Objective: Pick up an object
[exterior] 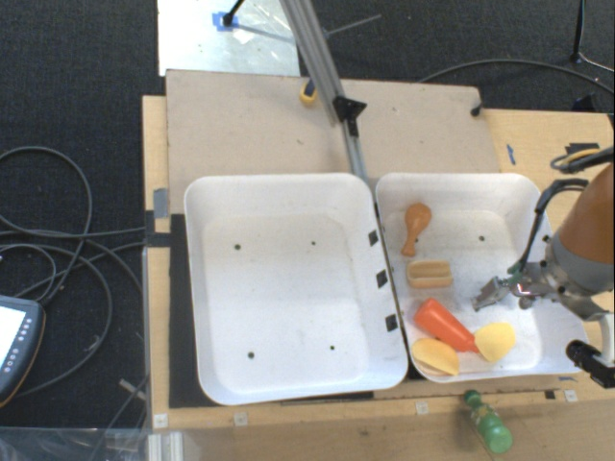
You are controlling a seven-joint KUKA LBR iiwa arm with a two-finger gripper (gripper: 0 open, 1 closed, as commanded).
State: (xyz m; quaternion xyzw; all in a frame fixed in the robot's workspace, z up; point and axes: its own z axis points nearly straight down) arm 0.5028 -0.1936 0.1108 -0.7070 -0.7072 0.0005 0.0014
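— what's in the right bin (524,188)?
— drumstick (415,226), hot dog (430,274), carrot (444,325), two yellow bits (495,340) at the near edge.
— and the claw (488,294)?
— over that bin, fingers parted, gripping nothing.

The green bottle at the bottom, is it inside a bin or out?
Out. The green bottle lies on the bench below the right bin, past its front rim.

Robotics lab: tabletop (250,123) w/ two bins (207,205), loose cables (58,248) on dark carpet, tripod leg (312,36), pendant (14,339).
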